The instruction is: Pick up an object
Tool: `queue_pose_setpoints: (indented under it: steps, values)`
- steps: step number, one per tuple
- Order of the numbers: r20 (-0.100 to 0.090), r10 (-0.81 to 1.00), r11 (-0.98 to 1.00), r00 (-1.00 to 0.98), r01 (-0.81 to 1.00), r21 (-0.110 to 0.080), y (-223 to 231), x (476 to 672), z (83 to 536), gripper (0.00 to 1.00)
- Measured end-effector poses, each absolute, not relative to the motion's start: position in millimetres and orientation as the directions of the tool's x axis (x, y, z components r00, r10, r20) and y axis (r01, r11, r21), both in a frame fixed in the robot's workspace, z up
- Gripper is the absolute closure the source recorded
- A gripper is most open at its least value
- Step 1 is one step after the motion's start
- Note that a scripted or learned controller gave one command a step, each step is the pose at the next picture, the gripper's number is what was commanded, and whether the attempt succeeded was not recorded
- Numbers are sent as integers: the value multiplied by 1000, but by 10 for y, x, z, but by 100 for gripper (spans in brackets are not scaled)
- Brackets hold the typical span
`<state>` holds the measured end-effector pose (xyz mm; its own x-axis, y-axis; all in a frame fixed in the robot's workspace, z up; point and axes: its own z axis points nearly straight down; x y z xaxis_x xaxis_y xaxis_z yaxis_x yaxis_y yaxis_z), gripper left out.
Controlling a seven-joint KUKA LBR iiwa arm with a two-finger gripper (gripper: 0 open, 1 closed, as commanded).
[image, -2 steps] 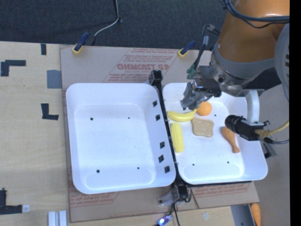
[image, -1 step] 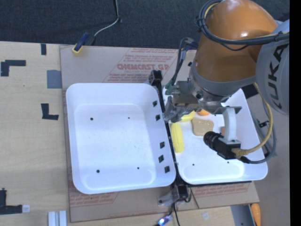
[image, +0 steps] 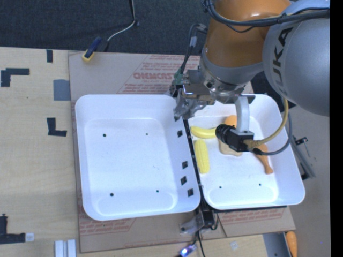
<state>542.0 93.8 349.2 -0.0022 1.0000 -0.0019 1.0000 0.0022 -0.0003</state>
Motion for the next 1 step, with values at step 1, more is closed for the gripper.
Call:
queue_pose_setpoints:
  steps: [1]
  values:
    - [-2,1000,1,-1,1000,-16,1005,4792,2538,100]
